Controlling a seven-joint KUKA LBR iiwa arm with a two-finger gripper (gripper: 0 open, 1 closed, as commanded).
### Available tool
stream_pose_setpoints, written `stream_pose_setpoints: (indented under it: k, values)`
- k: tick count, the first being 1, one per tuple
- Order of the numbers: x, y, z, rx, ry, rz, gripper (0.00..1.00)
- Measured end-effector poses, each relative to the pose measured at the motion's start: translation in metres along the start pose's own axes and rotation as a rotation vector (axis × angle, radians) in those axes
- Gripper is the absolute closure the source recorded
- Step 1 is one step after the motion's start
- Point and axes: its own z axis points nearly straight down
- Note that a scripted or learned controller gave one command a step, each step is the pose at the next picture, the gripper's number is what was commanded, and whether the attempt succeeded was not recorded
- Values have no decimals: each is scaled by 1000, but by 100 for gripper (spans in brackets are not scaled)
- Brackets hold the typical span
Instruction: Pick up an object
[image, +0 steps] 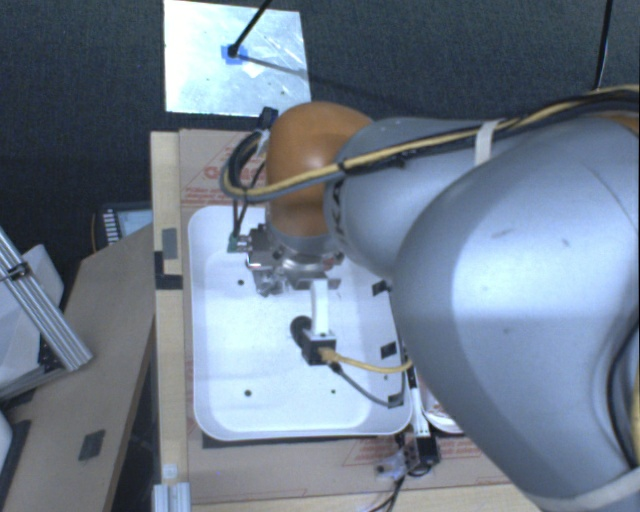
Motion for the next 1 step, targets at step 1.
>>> stream_pose_setpoints:
  k: [1]
  values:
    - [2,48,-30,-19,7,-4,100]
